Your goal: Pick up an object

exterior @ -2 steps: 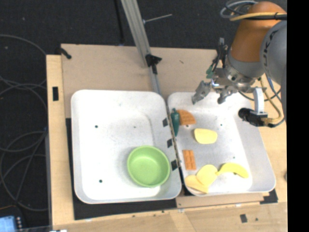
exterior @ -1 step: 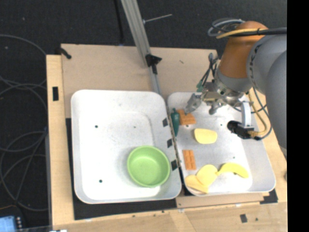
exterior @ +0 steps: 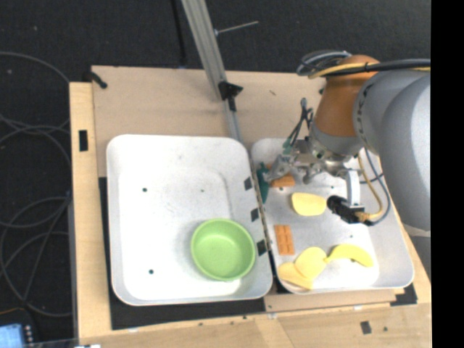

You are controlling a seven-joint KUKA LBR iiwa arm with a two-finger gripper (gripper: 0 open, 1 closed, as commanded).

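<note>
While the arm reached low into the right bin (exterior: 395, 267), nothing showed between the fingers of the gripper (exterior: 279, 174), so the pick looked not yet made; whether those fingers stood apart or together could not be told. The gripper hung near the bin's upper left corner, just beside a small orange piece (exterior: 283, 183). Yellow pieces lay near: one (exterior: 308, 204) at mid-bin, others (exterior: 312, 264) along the front. A green bowl (exterior: 223, 249) sat in the left bin (exterior: 145, 165). An orange tag (exterior: 283, 239) was too small to read.
</note>
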